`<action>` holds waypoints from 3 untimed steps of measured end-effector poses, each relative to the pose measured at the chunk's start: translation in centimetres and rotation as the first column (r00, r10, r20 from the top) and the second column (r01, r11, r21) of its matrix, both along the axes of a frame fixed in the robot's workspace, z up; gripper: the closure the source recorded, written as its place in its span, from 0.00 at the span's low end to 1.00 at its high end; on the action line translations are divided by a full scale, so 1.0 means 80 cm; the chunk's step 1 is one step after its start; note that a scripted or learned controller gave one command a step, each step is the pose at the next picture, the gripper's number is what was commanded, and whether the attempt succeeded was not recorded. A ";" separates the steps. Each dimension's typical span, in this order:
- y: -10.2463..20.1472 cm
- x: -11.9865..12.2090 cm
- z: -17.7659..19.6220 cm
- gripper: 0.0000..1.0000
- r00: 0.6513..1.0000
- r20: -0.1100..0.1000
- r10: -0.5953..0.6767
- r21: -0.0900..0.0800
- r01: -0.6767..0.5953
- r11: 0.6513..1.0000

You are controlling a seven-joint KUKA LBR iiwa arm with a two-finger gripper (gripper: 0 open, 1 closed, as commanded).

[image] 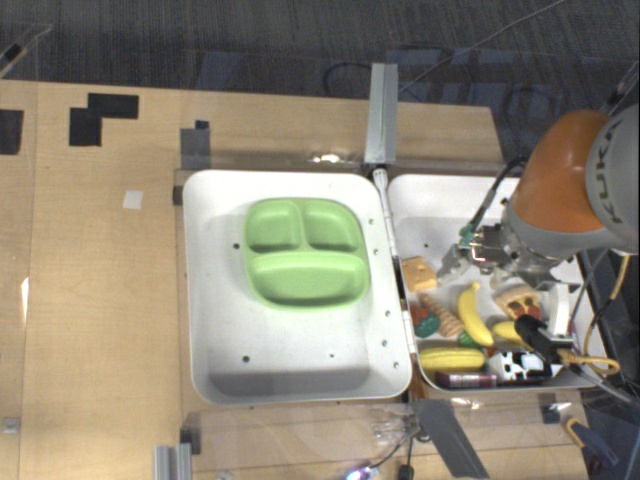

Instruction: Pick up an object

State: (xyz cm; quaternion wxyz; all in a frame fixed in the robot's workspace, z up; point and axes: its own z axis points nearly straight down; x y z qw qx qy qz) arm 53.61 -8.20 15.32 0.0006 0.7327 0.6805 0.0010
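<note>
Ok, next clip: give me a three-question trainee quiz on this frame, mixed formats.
1. True or false: the green divided plate lies in the left bin.
2. Which bin holds the bananas? A) left B) right C) neither
3. Fill in: the arm hangs over the ____ bin.

Key: 1 true. 2 B, the right bin, with one banana at its middle and another by the near wall among other small items. 3 right.

Toy food (pixel 470 333) lies heaped in right bin (pixel 440 203).
</note>
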 end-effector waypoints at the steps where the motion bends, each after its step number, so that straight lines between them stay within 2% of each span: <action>1: 0.001 0.003 0.015 1.00 1.000 0.007 -0.001 0.000 0.001 1.000; 2: 0.001 0.003 0.015 0.00 1.000 0.006 -0.001 0.000 0.001 1.000; 3: -0.030 -0.028 -0.076 0.00 0.998 0.012 0.056 -0.002 -0.056 0.998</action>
